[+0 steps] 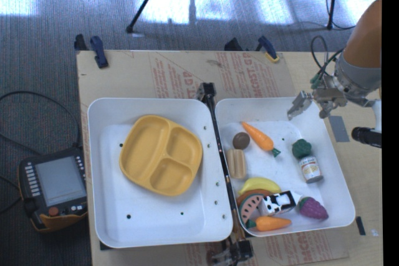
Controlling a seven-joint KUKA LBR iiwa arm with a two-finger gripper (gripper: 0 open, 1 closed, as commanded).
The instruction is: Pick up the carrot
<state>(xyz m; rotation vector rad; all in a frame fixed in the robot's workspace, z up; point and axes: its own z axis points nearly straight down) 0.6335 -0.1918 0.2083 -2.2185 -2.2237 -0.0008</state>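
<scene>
Near the right bin's (340,171) far edge, the hand (312,103) is held open above the rim. The carrot (260,137) is found leftward and nearer, lying diagonally, its leafy tip pointing to the front-right corner.

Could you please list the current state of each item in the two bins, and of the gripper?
carrot: lying in the right bin, apart from the gripper
second carrot: lying at the right bin's front edge
yellow plate: lying flat in the left bin
small bottle: lying on its side
banana: lying flat
gripper: above the right bin's far right corner, open, holding nothing
</scene>
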